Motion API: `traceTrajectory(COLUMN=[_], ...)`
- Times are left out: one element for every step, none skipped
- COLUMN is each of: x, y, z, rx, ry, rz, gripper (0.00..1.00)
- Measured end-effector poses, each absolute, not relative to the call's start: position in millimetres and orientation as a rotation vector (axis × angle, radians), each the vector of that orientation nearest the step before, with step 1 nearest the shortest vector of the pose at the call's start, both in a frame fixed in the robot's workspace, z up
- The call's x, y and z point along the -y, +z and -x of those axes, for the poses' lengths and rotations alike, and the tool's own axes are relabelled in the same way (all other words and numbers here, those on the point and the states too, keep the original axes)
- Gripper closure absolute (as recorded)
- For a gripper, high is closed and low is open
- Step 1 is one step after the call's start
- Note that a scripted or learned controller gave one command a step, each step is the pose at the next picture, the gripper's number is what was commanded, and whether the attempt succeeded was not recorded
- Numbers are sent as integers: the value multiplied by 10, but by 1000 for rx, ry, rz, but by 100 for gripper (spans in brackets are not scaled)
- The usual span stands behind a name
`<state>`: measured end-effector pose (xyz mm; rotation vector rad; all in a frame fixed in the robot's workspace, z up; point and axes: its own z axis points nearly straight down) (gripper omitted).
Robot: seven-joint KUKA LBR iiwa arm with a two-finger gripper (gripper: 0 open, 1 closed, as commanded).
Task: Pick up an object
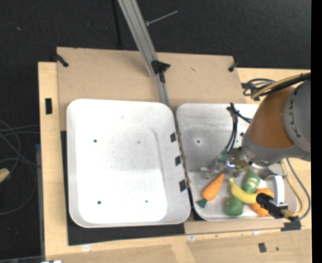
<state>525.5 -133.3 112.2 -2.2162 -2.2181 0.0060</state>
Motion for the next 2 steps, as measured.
traceTrajectory(x=[1063, 1677], y=[1003, 1012], z=[-5448, -5053], rx=[2223, 2216], ry=[-1, 2], rz=[2219, 2229], gripper=[0, 0])
